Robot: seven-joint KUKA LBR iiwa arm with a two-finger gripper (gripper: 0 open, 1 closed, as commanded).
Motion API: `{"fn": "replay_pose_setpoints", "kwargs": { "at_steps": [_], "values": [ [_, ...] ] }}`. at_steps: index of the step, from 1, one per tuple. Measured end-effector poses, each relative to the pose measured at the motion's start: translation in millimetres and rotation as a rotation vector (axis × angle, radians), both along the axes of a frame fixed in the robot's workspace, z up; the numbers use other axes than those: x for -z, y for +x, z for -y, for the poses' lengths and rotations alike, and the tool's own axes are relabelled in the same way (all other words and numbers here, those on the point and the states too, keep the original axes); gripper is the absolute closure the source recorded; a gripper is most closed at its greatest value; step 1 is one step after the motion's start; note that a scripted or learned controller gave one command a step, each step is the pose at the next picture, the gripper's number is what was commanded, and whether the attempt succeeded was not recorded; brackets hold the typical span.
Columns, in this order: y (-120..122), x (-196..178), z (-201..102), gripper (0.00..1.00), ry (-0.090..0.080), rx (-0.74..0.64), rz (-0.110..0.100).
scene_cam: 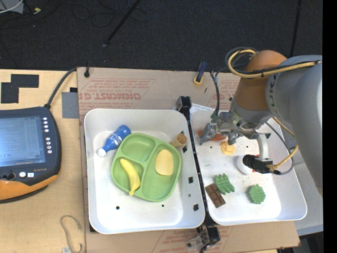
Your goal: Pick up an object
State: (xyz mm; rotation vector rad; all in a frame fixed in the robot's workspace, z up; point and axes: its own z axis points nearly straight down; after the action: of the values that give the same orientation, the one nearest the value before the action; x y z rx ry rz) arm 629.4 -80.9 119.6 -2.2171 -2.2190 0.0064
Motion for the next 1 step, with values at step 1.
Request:
{"fn": "replay_pose_setpoints", "kwargs": {
  "at_steps": [1],
  "values": [
    [0.7, 31.4, -1.2, 0.00, -0.004, 0.000, 0.005]
  ]
}}
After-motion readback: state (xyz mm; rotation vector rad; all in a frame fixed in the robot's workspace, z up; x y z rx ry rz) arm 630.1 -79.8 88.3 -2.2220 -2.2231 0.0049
